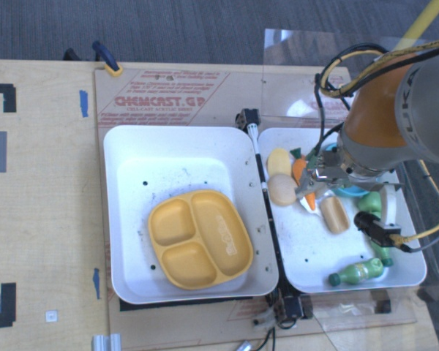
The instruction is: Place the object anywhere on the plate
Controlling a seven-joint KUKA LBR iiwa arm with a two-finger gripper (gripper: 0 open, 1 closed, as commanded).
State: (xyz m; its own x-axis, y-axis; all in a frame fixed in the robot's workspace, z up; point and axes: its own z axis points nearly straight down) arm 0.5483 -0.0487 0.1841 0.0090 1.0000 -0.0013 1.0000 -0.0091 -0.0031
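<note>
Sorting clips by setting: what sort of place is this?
Probably a robotics lab bench: two white bins fixed side by side, toy food in the right one, a yellow plate, and a cabled robot arm.

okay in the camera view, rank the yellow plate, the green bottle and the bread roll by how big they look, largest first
1. yellow plate
2. green bottle
3. bread roll, close to the bottle in size, so that order is unsure

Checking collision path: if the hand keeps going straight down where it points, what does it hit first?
Likely the carrot or the tan bread roll beneath the hand in the right bin; depth is unclear from this angle.
</note>
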